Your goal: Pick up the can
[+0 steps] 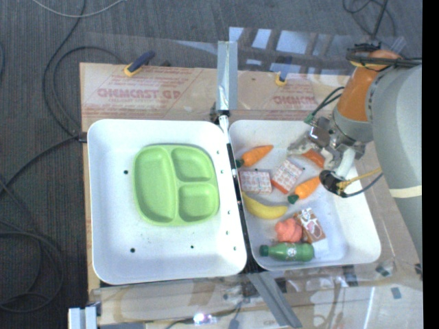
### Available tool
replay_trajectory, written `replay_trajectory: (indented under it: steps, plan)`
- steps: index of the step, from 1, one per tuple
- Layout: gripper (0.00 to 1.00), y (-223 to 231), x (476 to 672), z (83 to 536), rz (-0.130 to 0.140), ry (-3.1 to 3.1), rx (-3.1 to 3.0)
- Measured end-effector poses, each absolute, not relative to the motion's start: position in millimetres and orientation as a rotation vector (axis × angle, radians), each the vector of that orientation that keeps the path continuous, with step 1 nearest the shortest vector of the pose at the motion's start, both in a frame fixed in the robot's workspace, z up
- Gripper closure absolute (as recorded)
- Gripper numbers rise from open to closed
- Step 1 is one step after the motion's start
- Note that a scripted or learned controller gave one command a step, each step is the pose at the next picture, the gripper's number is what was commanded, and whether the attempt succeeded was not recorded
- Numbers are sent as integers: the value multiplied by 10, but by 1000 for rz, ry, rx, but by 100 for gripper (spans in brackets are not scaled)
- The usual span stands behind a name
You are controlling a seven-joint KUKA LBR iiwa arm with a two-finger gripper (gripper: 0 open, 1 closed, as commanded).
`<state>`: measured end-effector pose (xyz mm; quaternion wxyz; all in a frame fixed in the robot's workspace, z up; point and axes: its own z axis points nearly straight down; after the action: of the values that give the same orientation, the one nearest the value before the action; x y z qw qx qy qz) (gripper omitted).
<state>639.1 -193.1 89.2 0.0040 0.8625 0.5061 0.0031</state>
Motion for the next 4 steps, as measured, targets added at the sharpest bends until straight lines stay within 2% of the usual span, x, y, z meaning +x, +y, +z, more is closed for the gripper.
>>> replay_trajectory:
  steps: [1, 2, 3, 4]
  plan:
    - [0, -2033, 6680, 892, -22, 1641, 2719]
    - [0, -1870, 6634, 879, -30, 1641, 2673]
    - [0, -2049, 6085, 1017, 2, 1717, 2640]
    - [100, -2044, 6077, 1091, -1, 1718, 2642]
